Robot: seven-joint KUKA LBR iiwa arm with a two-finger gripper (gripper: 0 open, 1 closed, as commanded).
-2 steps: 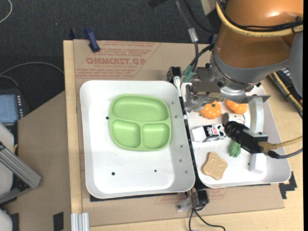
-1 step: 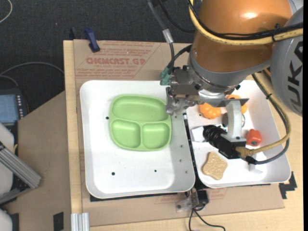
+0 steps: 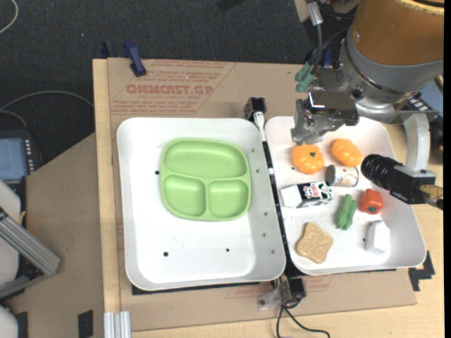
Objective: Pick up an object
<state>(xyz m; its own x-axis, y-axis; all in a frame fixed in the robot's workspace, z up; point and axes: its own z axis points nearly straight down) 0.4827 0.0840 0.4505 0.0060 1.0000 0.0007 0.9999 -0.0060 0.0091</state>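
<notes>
Pincer (image 3: 308,135) low in right bin (image 3: 402,255) | grip state unclear | orange pumpkin (image 3: 308,159) directly beneath, touching

Two white bins side by side on the worktop (image 3: 176,83). In the left bin (image 3: 137,210), a green divided plate (image 3: 206,179). In the right bin (image 3: 402,248): two small orange pumpkins (image 3: 308,159) (image 3: 345,151), a can (image 3: 343,177), a red pepper (image 3: 371,201), a green vegetable (image 3: 345,212), a toast slice (image 3: 313,243). Gripper (image 3: 310,134) low over the left pumpkin, just touching or just above.
</notes>
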